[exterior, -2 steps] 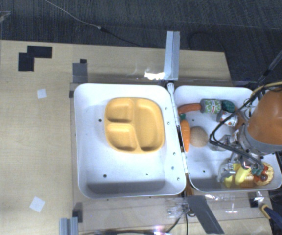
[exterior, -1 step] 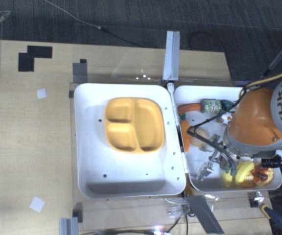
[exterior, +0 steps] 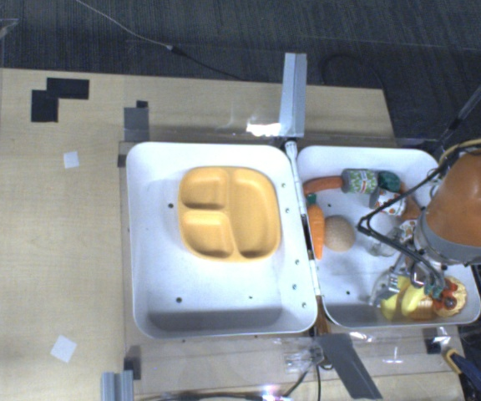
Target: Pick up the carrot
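Metal of the gripper (exterior: 393,287) shows low in the right bin (exterior: 353,274), tangled visually with black cables (exterior: 382,211) and the clutter beneath it. From where I stand I cannot tell whether the jaws are open or closed, and nothing can be made out between them. Directly by the gripper lies a yellow item (exterior: 402,299), and just beside that a small red piece (exterior: 446,296). Above sits the wrist, with the orange band (exterior: 474,199) bulking over the bin's right side. The carrot (exterior: 316,234) is well apart from the gripper, across the bin. It lies lengthwise against the left wall with its green top toward the far end, and a beige potato-like lump (exterior: 338,232) is just beside it on the inner side. Further back are an orange-red sausage-like piece (exterior: 322,184) and a green bottle (exterior: 369,180). The left bin (exterior: 144,224) holds a yellow divided tray (exterior: 228,213), not relevant here. Judgement: the step in hand is the approach, with no grasp made yet. To do it well, the arm should lift clear of the yellow clutter, cross to the left wall and turn the wrist so the jaws close across the carrot's width. Descend on the thicker upper half. One jaw must fit between carrot and wall and the other between carrot and lump, so the room is tight. Risk: clipping the wall, or nudging the lump and rolling the carrot.
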### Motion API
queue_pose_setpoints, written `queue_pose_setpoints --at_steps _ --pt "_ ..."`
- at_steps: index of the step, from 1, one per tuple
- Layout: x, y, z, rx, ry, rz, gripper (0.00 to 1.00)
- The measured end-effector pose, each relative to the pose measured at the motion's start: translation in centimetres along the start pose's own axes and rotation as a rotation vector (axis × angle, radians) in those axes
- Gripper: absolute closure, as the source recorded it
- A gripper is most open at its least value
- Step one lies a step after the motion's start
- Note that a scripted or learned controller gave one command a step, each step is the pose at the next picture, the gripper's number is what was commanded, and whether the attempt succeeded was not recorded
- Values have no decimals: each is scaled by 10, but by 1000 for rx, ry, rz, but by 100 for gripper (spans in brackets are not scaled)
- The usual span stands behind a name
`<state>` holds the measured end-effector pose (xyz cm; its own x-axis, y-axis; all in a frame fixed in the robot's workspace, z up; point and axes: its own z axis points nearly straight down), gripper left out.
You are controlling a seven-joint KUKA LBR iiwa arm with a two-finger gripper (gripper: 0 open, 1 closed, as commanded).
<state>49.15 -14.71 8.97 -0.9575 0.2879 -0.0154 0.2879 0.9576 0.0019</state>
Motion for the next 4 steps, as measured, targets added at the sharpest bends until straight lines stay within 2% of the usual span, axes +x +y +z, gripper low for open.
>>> queue_pose_setpoints --at_steps 1,2,3,4 --pt "-4 2 -13 0 -11 -6 100" --pt "-18 55 -1 -2 -3 201 100" --pt "-37 7 -1 0 -4 -45 100" --pt "0 62 -55 -2 5 -217 100"
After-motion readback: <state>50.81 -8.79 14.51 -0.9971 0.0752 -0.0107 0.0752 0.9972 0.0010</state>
